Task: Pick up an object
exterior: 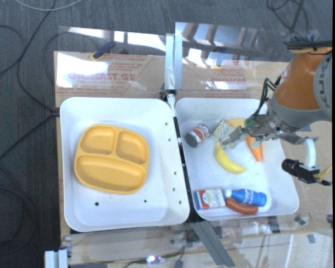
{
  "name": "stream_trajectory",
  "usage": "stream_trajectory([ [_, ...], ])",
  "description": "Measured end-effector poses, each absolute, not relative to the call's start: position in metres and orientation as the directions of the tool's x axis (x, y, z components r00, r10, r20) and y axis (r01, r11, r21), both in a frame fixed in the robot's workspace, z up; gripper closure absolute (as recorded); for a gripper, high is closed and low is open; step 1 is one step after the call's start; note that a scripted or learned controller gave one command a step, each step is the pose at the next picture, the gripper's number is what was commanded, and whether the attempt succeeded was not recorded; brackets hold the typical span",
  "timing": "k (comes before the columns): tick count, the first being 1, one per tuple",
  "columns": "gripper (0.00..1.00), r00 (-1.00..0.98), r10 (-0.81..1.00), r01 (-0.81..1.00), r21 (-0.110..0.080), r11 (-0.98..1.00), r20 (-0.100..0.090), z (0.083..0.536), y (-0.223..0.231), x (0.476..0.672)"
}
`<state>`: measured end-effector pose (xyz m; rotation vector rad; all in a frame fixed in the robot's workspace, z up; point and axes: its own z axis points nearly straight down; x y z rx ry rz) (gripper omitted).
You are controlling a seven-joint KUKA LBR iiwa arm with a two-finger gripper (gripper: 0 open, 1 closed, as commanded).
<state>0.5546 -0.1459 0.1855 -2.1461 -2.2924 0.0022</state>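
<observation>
Reaching in over the right-hand white bin (279, 202), the grey arm with its orange band holds its gripper (241, 134) low among the objects, but whether it is spread or closed cannot be told from this slanted overhead view, and nothing can be seen held. No object has been lifted, so the pick looks not yet done. Just below the gripper's tip a yellow banana (229, 159) lies flat on the bin floor. Just beside the tip, on its far side, sits a yellow patterned packet (223, 129), and further that way a small can (197, 134) lies on its side. An orange carrot-like piece (257, 151) rests under the wrist. Well apart, at the bin's near edge, lie a small carton (209, 199), a blue-and-white bottle (246, 196) and a red sausage (241, 207). Across the divider, the left bin (72, 216) holds a yellow divided plate (111, 158). What remains, by my judgement, is closing on one object, likely the banana or packet, and raising it.
</observation>
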Motion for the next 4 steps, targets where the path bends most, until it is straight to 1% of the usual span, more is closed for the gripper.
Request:
stream_trajectory([
  [1,0.00,-0.170,0.985,0.985,-0.001,0.170,-0.001,0.099,-0.137,0.582],
  [2,0.00,-0.255,0.967,0.967,0.018,0.256,-0.019,0.095,-0.131,0.573],
  [3,1.00,-0.256,0.967,0.966,0.024,0.256,-0.021,0.105,-0.130,0.575],
  [4,1.00,-0.231,0.973,0.973,0.000,0.231,-0.002,0.184,-0.048,0.632],
])
